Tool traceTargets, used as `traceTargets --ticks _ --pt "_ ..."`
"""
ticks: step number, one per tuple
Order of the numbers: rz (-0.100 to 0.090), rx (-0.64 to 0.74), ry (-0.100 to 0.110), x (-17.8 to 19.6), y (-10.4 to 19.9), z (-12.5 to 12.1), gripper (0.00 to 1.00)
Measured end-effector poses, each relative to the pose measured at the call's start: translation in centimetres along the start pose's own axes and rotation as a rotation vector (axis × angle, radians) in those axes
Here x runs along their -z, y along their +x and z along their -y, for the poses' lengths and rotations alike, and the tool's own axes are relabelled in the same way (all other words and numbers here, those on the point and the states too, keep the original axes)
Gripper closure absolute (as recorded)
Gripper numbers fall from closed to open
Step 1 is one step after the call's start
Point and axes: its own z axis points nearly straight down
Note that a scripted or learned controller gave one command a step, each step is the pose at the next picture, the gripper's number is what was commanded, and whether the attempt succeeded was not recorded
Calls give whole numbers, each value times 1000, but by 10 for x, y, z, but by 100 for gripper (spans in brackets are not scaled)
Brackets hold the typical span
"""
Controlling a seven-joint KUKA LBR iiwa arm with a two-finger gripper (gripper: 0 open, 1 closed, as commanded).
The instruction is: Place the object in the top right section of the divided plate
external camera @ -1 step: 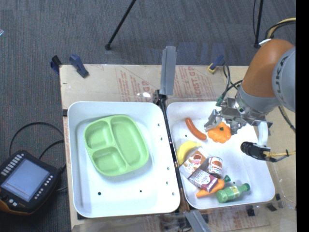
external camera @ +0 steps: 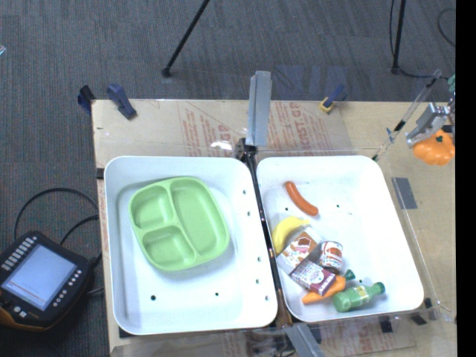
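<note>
A light green divided plate lies in the left white bin, with two small sections on its left side and one long section on its right. The right white bin holds the loose objects: a red-orange sausage, a yellow banana, a small printed packet, a can, a dark box, a carrot and a green bottle. My gripper hangs at the far right, above the bench beyond the right bin's back corner, well apart from every object.
An upright grey post stands behind the seam between the bins. Blue clamps sit on the bench's back left edge. A teach pendant lies on the floor at the left. Tripod legs cross the carpet behind.
</note>
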Motion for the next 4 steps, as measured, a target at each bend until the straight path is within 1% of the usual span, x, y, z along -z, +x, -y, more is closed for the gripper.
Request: traceTargets --ticks 1,2,3,4 --pt "0 -77 1 -1 36 90 100" --pt "1 -659 4 -1 -21 60 100" --pt "2 -745 4 -1 106 101 100" --pt "2 -876 4 -1 19 79 100"
